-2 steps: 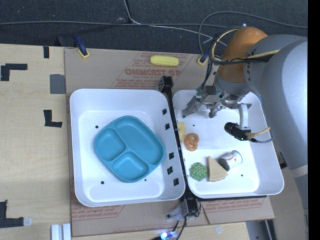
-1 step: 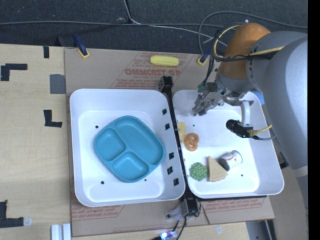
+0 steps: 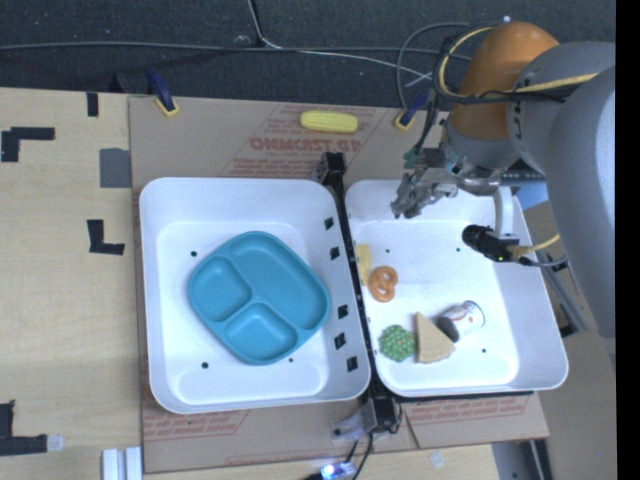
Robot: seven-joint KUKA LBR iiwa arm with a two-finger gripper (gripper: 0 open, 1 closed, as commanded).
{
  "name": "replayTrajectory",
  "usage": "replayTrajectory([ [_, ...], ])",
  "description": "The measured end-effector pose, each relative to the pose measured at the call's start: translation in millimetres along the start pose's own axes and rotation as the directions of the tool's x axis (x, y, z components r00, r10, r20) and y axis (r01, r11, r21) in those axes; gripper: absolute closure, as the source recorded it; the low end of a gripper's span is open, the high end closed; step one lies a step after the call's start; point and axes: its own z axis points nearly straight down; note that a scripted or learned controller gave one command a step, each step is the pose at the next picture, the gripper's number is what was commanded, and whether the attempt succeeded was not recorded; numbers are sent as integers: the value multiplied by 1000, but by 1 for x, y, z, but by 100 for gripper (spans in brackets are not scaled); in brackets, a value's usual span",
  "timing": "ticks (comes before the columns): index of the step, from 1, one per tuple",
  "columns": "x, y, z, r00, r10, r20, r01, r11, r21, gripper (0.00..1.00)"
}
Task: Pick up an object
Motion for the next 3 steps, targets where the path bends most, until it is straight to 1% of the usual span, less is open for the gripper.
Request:
replayTrajectory([
  [1, 6, 2, -44, 1000, 0, 0, 0, 1000, -1, 100],
  [2, 6, 4, -98, 1000, 0, 1, 0, 1000, -3, 100],
  [3, 69, 7, -95, 1000, -5, -1, 5, 1000, 3, 100],
])
